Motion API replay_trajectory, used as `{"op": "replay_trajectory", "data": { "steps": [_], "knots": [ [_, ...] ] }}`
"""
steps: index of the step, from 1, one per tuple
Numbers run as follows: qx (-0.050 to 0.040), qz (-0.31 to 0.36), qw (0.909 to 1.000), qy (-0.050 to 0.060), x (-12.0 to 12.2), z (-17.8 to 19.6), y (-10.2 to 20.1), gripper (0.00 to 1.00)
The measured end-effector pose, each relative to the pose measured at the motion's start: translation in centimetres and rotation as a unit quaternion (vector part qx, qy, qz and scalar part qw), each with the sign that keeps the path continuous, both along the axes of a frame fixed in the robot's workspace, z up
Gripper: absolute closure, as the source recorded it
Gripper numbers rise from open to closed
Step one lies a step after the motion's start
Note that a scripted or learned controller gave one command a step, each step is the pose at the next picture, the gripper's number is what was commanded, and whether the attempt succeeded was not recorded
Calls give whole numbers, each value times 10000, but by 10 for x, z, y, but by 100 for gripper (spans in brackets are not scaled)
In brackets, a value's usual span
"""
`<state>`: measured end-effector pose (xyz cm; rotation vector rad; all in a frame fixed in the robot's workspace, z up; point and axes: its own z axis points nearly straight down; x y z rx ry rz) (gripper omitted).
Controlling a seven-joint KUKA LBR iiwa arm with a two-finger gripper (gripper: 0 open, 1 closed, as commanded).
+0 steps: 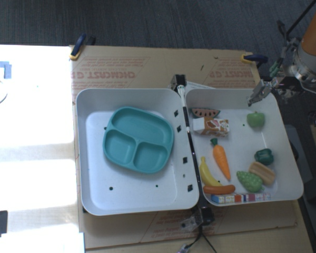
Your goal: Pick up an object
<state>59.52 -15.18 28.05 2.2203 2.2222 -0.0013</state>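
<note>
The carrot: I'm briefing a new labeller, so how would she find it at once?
Look in the right bin, the one crowded with toy food. Near its middle lies the carrot, lengthwise, its green top pointing at the small carton. It is the one orange, tapered piece, just right of the yellow banana.

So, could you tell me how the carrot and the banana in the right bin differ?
The carrot is orange with a green top; the banana is plain yellow. The carrot lies straight, the banana curves. The carrot sits nearer the bin's middle, the banana closer to the divider. Both are elongated toy foods lying flat in the right bin.
</note>
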Motion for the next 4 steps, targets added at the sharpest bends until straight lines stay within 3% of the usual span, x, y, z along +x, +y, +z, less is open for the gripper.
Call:
{"op": "replay_trajectory", "data": {
  "steps": [1,2,3,4],
  "knots": [
    [4,-7,10000,5,-17,-141,49,0],
    [4,-15,10000,6,-64,-189,50,0],
    [4,-31,10000,5,-64,-179,50,100],
    [-1,-1,10000,-7,-104,-44,59,100]
  ]
}}
